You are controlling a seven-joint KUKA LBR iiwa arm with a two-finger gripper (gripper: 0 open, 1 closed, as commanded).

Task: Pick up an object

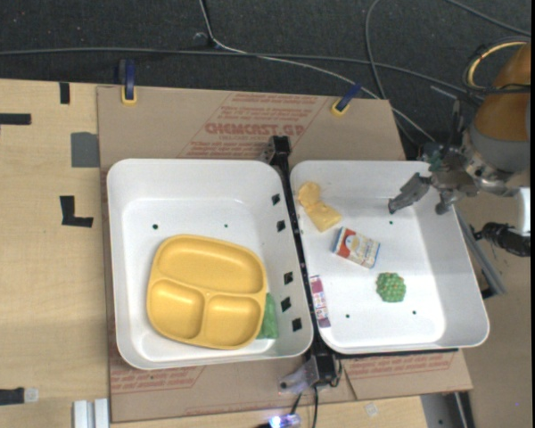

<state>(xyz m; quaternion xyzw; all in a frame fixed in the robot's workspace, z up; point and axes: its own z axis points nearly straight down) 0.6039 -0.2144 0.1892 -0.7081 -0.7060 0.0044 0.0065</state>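
Yellow tray (205, 291) in left bin (125, 239); green ball (390, 286) in right bin (455, 301).

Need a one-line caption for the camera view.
Open claw above right bin holding broccoli, carton.

Grey arm reaching from right, hand (421, 196) low, fingers spread, nothing between
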